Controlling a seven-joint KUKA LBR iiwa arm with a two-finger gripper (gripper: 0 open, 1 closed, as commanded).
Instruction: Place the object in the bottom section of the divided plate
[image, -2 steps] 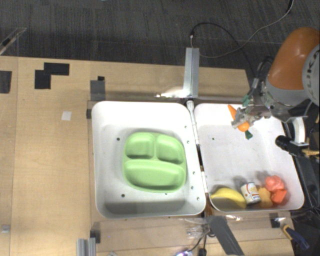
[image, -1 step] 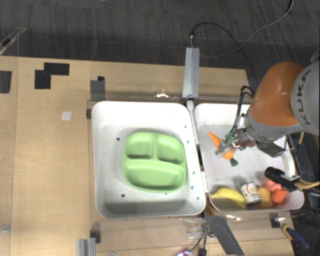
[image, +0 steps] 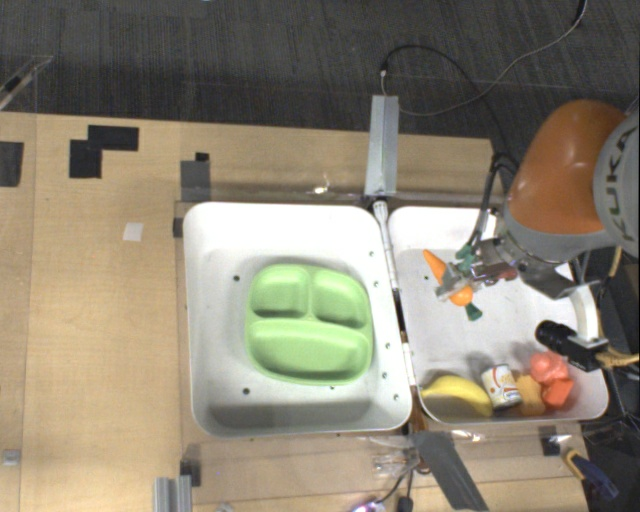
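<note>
A green divided plate (image: 305, 322) lies in the left white bin (image: 215, 400), with two small sections at the back and one long section at the front. An orange toy carrot (image: 434, 265) with a green tip lies slantwise in the right bin (image: 430, 350). My gripper (image: 458, 279) is down right over the carrot's middle and hides part of it. Whether the carrot is gripped does not show.
Along the right bin's front edge lie a yellow banana (image: 457, 393), a small can (image: 501, 386) and red and orange toy pieces (image: 552, 378). A raised divider (image: 392, 300) separates the two bins. The arm's orange band (image: 560, 165) hangs over the right bin's back right.
</note>
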